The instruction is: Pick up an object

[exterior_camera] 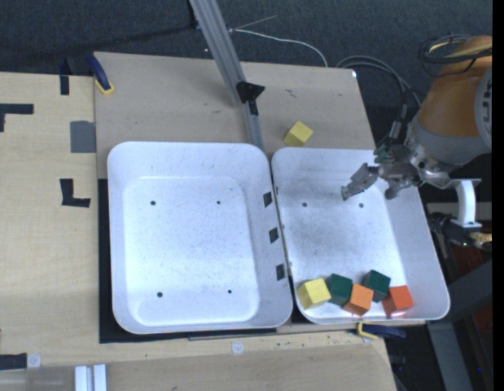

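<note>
The gripper point(372, 182) hung over the far part of the right bin point(333, 226), its two fingers spread apart with nothing between them. The blocks lay well apart from it, bunched in a row along the near wall of that bin: a yellow block point(314, 292) at the left end, then a dark green block point(340, 287), an orange block point(360, 298), a second green block point(377, 283) and a red-orange block point(398, 299) at the right end. All were roughly cube-shaped, so none showed a clear long axis; the row itself ran left to right along the wall. Another yellow cube point(298, 133) sat on the bench just beyond the bin's far rim. The left bin point(121, 218) stood beside it.
</note>
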Action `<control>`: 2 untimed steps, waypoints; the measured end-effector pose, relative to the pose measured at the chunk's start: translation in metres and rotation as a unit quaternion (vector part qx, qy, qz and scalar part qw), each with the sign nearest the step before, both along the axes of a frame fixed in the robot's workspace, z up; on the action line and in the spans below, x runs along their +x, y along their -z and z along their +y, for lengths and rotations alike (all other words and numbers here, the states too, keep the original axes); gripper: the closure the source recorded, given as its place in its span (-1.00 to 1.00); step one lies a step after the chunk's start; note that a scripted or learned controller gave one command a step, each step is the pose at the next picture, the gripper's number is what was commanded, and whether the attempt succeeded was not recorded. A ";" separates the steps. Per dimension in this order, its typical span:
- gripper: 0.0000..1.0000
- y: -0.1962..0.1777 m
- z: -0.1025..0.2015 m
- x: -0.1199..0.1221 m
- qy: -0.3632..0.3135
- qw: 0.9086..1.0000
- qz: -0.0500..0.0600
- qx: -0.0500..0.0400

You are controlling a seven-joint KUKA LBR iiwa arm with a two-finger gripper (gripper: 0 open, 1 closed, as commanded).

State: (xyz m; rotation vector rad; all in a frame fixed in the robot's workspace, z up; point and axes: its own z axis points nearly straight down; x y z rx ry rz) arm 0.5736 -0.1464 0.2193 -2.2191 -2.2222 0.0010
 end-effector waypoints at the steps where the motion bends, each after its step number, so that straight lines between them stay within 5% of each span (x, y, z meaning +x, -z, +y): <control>1: 1.00 -0.010 0.000 0.000 -0.001 1.000 0.000 0.000; 2: 1.00 -0.007 0.076 -0.048 -0.003 1.000 0.002 0.001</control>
